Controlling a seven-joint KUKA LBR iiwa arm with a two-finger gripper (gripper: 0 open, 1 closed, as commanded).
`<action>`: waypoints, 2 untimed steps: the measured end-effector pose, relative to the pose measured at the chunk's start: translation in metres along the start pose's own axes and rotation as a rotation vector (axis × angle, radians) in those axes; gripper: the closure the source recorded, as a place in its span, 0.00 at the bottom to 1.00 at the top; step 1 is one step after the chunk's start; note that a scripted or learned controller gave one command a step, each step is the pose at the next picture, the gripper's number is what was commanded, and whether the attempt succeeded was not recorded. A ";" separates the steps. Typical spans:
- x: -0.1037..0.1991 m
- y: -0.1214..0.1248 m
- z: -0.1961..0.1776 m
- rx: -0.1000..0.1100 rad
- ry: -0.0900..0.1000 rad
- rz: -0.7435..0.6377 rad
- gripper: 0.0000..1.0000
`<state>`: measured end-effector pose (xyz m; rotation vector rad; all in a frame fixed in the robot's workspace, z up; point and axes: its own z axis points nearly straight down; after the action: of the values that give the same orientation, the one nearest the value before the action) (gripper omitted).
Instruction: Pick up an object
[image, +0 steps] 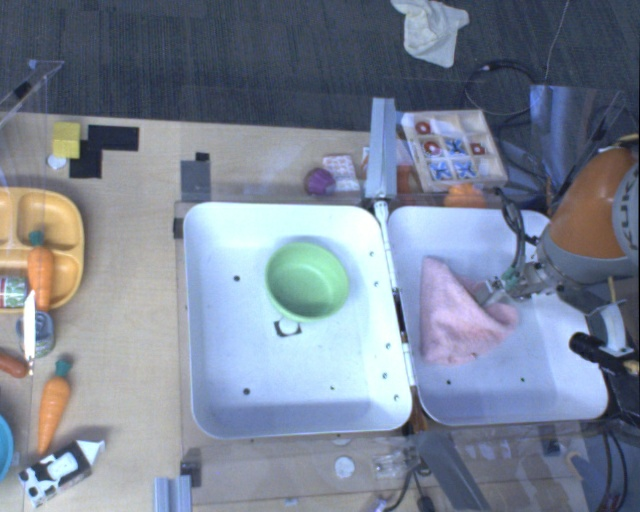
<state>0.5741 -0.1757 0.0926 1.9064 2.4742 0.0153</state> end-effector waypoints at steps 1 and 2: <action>0.053 -0.004 -0.007 0.010 0.006 -0.087 0.00; 0.052 -0.004 -0.007 0.010 0.006 -0.086 0.00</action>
<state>0.5565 -0.1260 0.0990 1.8037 2.5627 0.0072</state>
